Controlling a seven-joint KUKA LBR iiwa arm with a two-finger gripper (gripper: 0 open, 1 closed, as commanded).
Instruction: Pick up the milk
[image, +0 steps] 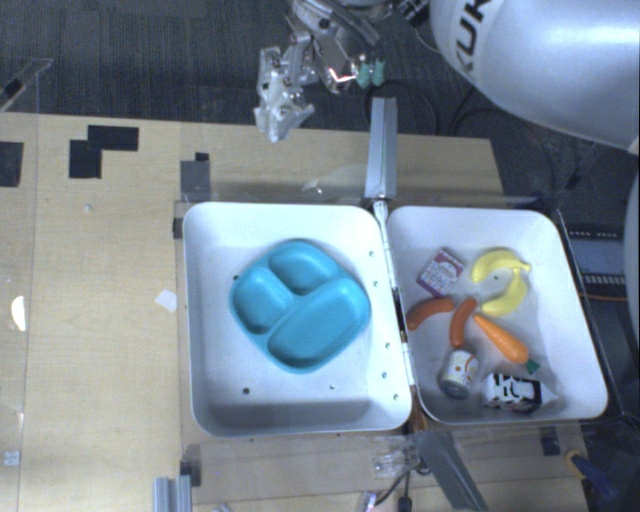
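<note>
i see the gripper (280, 118) hanging above the bench beyond the left bin (200, 300), well apart from everything; i cannot tell how its hand is set. the milk (514, 391), a black-and-white carton, lies on its side in the right bin's (580, 300) near corner, just beside a small can (458, 373) and a carrot (500, 340).

One fixed camera, mounted above the bench (90, 330), looking down at a slant. Far enough back to fit both white bins whole: left bin (210, 400) mid-frame, right bin (570, 300) toward the right edge. Dark floor (120, 60) runs along the top, beyond the bench. The arm (560, 60) enters at the upper right corner.
</note>
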